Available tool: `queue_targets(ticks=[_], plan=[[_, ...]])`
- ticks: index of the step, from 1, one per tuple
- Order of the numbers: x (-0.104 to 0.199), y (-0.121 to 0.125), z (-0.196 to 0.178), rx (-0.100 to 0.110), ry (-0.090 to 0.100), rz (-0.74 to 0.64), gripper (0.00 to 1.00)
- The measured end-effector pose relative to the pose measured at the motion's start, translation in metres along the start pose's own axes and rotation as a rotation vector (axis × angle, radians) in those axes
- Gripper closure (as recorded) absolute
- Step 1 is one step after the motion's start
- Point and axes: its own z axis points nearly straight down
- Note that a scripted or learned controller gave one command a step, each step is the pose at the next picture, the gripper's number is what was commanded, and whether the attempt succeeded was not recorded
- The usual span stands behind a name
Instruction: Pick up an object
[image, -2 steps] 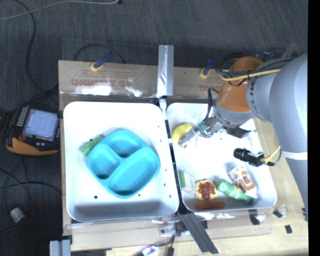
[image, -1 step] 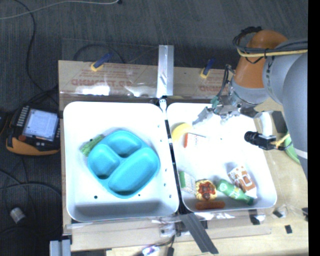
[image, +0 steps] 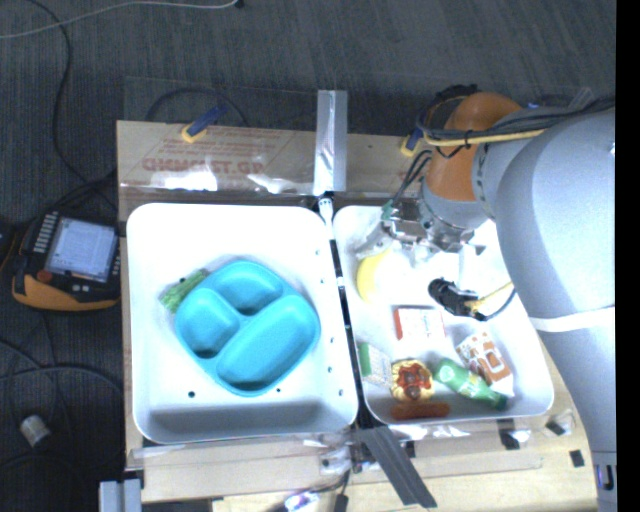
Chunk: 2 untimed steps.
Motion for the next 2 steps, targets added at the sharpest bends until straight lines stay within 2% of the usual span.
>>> queue_targets(ticks=[1, 2], plan=[[-0.0110, -0.0248, -0.0010, -0.001, -0.005, -0.111, 0.00], [-0.0110, -0.0248, -0.0010, -0.001, -0.005, -0.111, 0.00]])
